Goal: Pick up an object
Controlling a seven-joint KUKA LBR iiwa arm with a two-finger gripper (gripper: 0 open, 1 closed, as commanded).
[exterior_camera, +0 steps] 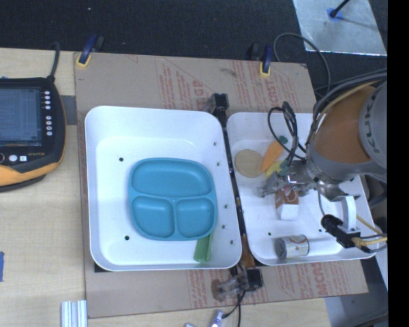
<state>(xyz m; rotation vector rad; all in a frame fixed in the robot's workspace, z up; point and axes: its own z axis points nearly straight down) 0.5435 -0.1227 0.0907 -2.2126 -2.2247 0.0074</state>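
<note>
The arm (344, 131) reaches in from the right, its orange band over the right bin (259, 251), wrist bent down so the gripper (281, 180) sits low among the clutter at that bin's middle; how far the claw is parted, or whether it has hold of anything, I cannot tell. Just beside it lie a tan disc (247, 162), an orange piece (273, 157), a white block (288, 212) and a brown item (287, 196); a metal can (291, 246) lies near the front wall; the left bin (102, 135) holds a blue tray (172, 198) and a green stick (204, 248).
</note>
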